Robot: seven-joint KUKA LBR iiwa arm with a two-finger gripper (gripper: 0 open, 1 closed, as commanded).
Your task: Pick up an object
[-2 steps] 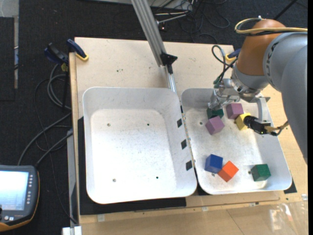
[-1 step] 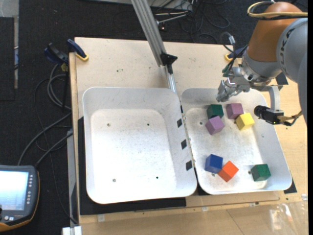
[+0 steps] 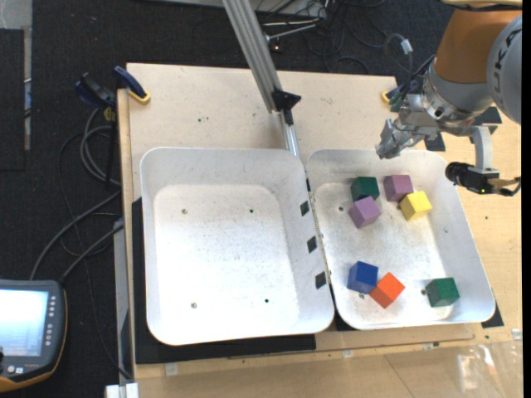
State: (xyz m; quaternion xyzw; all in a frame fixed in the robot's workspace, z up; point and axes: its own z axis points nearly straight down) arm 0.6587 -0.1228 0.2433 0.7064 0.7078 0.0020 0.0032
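A: Camera view: where is the gripper [image 3: 390,148]?
B: Above the far rim of the right bin [image 3: 465,247], nothing visible between its fingers; how far open, cannot tell
A: And the cubes?
B: Just below it: dark green cube [image 3: 364,188], two purple cubes [image 3: 398,186] [image 3: 364,211], yellow cube [image 3: 415,205]. Well below, near front rim: blue cube [image 3: 362,277] touching orange cube [image 3: 387,290], green cube [image 3: 442,292] apart

Pincer [image 3: 390,149] above right bin's [image 3: 465,247] far rim; seven blocks inside, none held.
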